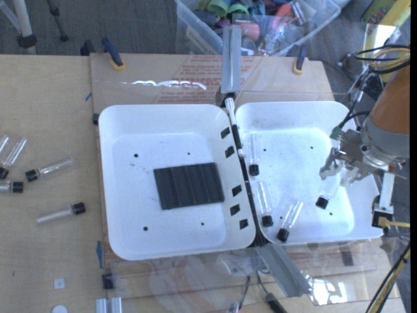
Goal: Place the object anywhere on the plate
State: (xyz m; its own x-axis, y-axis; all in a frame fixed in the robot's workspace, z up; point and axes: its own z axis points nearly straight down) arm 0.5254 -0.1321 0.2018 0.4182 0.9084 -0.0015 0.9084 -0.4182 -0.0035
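A pale wooden surface (pixel 45 96) carries two shallow white bins side by side, with a clear tub of coloured toys (pixel 257 8) standing behind them on the grey floor. The left bin (pixel 117 126) holds a dark ribbed plate (pixel 189 185) lying flat near its middle, the target for the drop. The right bin (pixel 339 119) holds clear vials with black caps: one upright against the divider (pixel 252 156), one lower along the same wall (pixel 263 207), and one tilted near the front (pixel 287 219). The claw (pixel 337 172) of the grey and orange arm (pixel 391 119) hangs low over the right side of that bin, directly above another black-capped vial (pixel 326 193) that slants down from it. The vial's upper end seems to sit between the fingers, so the claw is probably clamped on it, though the view is too small to be sure of the grip. If so, the vial is the task's object, poised at the far end of the right bin, well apart from the plate. The carry would have to clear the raised divider between the bins. More vials (pixel 60 212) lie scattered on the surface at left, outside both bins, apparently spares or strays.
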